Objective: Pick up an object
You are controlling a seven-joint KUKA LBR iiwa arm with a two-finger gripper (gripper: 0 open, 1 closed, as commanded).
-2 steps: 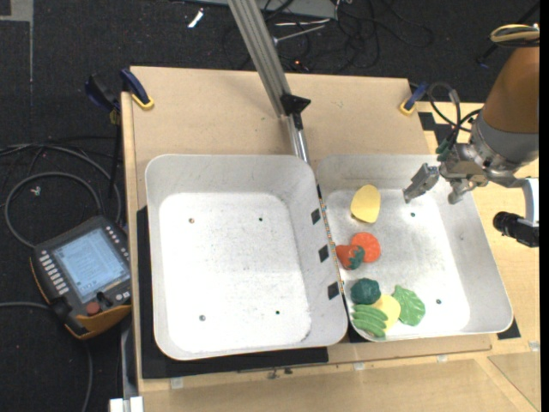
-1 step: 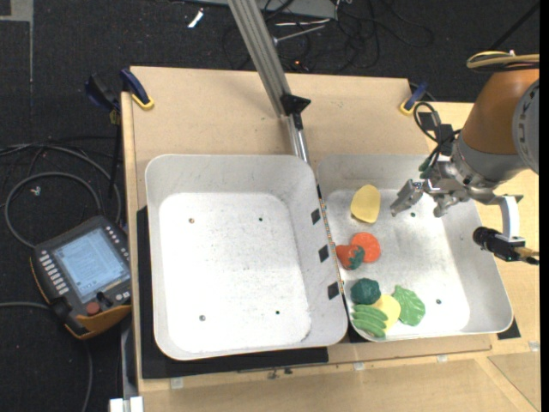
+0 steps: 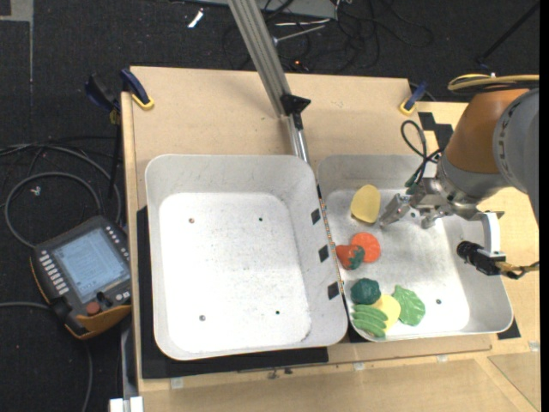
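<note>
Objects lie in the right bin [image 3: 480, 316]: orange tomato-like piece [image 3: 364, 247], yellow piece [image 3: 366, 202], green pieces [image 3: 409, 306] near the front. Jaws [image 3: 413, 210] hover just beside the yellow piece; their state I cannot tell.

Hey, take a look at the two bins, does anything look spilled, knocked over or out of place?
Nothing stands out. The toy foods all lie inside the right bin: a yellow piece, a red tomato-like piece and a green and yellow cluster at the front edge. The claw hangs low beside the yellow piece.
</note>
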